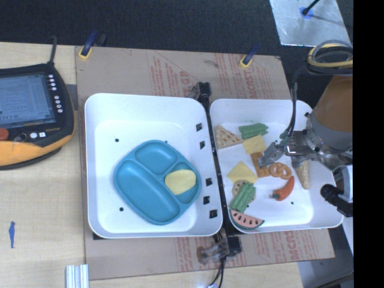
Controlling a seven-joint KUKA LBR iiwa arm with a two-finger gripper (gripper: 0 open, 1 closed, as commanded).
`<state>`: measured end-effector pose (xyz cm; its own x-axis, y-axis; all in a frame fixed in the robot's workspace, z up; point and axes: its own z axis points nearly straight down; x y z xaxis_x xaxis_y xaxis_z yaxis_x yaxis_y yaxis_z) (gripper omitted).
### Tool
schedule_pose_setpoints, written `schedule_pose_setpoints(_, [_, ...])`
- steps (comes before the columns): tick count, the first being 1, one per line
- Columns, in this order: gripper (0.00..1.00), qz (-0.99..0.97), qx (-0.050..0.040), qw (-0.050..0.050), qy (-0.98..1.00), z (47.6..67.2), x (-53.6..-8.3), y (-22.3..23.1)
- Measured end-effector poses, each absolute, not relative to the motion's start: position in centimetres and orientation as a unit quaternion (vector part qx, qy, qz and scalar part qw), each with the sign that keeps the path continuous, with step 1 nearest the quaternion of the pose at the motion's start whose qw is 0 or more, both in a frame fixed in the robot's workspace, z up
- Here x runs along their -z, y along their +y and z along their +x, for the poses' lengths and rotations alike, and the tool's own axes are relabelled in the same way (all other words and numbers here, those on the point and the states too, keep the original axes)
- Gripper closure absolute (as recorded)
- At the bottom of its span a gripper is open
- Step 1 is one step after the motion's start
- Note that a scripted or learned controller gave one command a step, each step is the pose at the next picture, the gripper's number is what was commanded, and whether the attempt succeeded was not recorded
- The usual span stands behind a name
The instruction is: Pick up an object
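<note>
The right bin (300, 219) holds several toy foods: a tan cracker wedge (226, 136), a green pepper piece (253, 129), two yellow cheese pieces (254, 144) (242, 173), a pretzel (278, 171), a red chili (284, 189), a green vegetable (242, 196), a watermelon slice (246, 221) and a pale wedge (304, 174). My gripper (274, 153) hangs low over the bin's middle, its dark fingers just above an orange-brown piece (260, 161) beside the pretzel. Nothing shows clearly between the fingers.
The left bin (108, 113) holds a blue divided plate (153, 182) with a yellow round piece (180, 181) on it. A teach pendant (30, 113) lies at the bench's left. The arm (336, 110) covers the right bin's right side.
</note>
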<state>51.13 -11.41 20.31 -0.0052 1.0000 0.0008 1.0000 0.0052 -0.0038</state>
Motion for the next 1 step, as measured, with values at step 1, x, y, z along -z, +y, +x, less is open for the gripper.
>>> schedule_pose_setpoints(1, [0.00,-0.705,-0.0040,0.007,-0.709,48.11,-10.25,-9.05])
